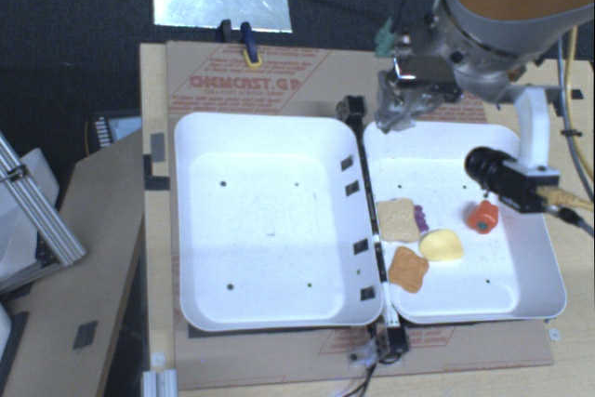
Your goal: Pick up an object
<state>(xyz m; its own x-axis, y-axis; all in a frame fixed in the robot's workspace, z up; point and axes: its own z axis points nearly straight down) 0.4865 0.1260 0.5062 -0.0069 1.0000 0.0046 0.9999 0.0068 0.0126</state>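
So far nothing is lifted. Nearest, close to the right bin's [535,293] front-left corner, a brown piece [407,268] lies by the divider, a yellow lump [442,244] beside it. Behind them a tan slab [397,219] covers most of something purple [420,218]. An orange piece [482,217] sits apart toward the right edge. Farthest, the hand [402,112] hangs over the bin's back-left corner, well clear of all; whether it is spread or closed I cannot tell. Choosing, descending and gripping all remain, by my reading.
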